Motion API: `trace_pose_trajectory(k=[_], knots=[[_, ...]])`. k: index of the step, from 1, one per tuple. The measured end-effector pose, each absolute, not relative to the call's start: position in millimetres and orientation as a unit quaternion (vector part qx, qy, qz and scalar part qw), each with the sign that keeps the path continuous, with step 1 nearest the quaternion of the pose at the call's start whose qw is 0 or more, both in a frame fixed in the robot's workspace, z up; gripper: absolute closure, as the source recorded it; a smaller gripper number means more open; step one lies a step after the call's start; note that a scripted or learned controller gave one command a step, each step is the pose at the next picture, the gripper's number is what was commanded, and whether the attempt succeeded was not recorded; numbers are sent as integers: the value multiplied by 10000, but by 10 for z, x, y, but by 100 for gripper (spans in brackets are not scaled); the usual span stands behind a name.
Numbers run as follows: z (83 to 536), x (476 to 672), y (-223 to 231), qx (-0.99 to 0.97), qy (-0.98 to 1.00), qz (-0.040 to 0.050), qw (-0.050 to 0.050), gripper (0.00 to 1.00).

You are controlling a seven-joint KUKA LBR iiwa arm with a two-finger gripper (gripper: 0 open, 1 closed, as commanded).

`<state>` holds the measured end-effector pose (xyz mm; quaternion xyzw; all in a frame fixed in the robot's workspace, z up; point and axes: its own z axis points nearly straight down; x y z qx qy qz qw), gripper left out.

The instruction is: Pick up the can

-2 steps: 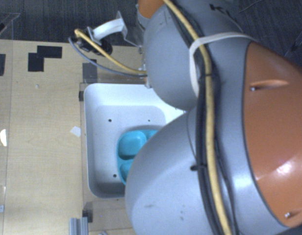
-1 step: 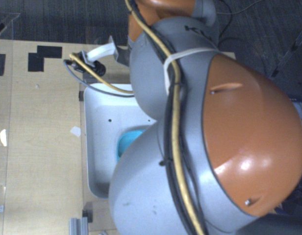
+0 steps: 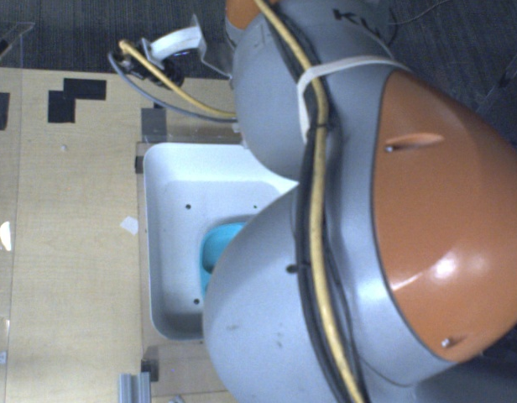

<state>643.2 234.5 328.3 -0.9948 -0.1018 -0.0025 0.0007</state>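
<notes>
The grey arm with its orange band [image 3: 426, 225] looms close to the camera and covers most of the view. Beneath it lies a white bin [image 3: 170, 191], of which the left part shows. A light blue object [image 3: 215, 250] peeks out from under the arm inside the bin; most of it is hidden, so I cannot tell whether it is the can.
A wooden bench top [image 3: 65, 225] with black marks [image 3: 74, 97] runs along the left. A white-tipped device with yellow cabling [image 3: 170, 53] sits behind the bin. A yellow cable [image 3: 313, 183] runs down the arm.
</notes>
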Motion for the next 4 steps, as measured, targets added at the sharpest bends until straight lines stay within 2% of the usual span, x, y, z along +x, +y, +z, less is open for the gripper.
trace_pose_trajectory(k=[1,2,3,4], knots=[[2315,6595,2341,-9945,-1043,2,-1,100],[948,6330,2358,-9932,-1161,-5,5,100],[2493,6023,2355,-9927,-1203,-26,5,100],[1530,6129,2337,-9948,-1015,7,0,100]])
